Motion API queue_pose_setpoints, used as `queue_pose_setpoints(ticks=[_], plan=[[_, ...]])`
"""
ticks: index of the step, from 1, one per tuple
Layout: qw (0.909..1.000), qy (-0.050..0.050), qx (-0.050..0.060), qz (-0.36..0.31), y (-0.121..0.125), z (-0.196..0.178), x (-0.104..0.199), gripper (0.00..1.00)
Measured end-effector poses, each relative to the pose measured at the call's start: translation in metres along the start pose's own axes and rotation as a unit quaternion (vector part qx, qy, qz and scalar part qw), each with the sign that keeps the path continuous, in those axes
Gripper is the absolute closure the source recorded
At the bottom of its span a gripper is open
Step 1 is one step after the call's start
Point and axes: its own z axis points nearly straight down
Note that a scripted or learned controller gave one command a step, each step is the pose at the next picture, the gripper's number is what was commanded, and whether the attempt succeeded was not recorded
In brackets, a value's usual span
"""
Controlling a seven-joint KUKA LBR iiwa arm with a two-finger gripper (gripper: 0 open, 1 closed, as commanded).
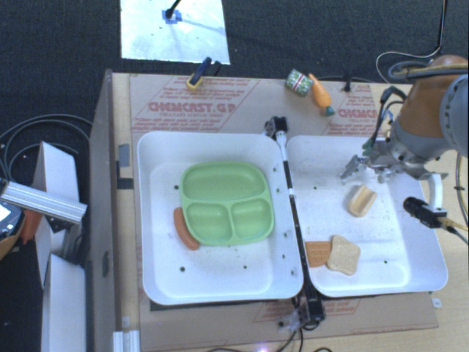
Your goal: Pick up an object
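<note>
In the right bin [421, 270], a pale bread-like piece [361, 200] lies near the middle. A toast slice [344, 255] and an orange cracker [318, 253] sit side by side at the front left of the same bin. My gripper [368, 166] hangs over the far part of that bin, just beyond and above the pale piece, with nothing seen in it. The left bin [157, 270] holds a green divided plate [226, 203], and an orange sausage [185, 229] lies against the plate's left edge.
On the cardboard behind the bins rest a small green can [298, 81], a toy carrot [321, 94] and a yellow-and-black clip [199, 74]. A black ridge [289, 196] divides the two bins. Cables and a black fitting [423, 212] hang at the right bin's right rim.
</note>
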Motion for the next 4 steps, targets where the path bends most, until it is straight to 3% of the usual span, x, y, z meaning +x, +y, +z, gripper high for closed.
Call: queue_pose_setpoints(ticks=[1,2,3,4], plan=[[1.0,-0.001,-0.002,0.001,-0.028,0.037,0.008,0.0],[1.0,-0.001,-0.004,0.001,-0.026,0.026,0.007,1.0],[1.0,0.0,0.001,0.002,-0.073,-0.024,-0.018,1.0],[1.0,0.001,0.0,0.0,-0.011,-0.103,0.059,1.0]])
